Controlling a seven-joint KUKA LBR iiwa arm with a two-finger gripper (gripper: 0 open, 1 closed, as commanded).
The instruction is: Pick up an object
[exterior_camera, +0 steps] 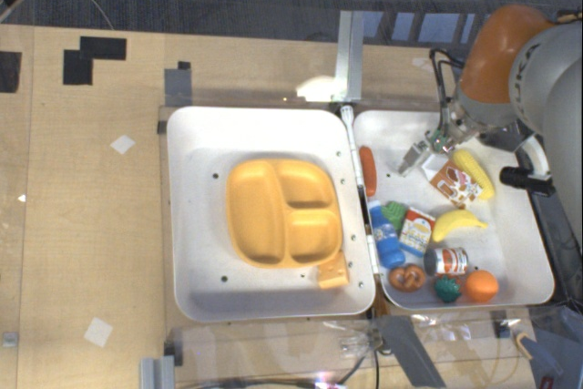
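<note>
The gripper (417, 157) hangs empty, jaws apart, over bare floor in the right bin (537, 237). The nearest pick is the carton (457, 183) just beside it; it should centre over it before closing.

The grey metal claw (417, 156) hangs over the right white bin's (537, 237) far part. A yellow compartment tray (282, 212) lies mid-left bin (196, 196). A red sausage (368, 170) lies along the right bin's left wall.

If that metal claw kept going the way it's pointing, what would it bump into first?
The gripper points down and left over the right bin. Bare bin floor lies just ahead, so it would probably meet that first; were it travelling level instead, the red sausage. Depth is hard to judge.
</note>
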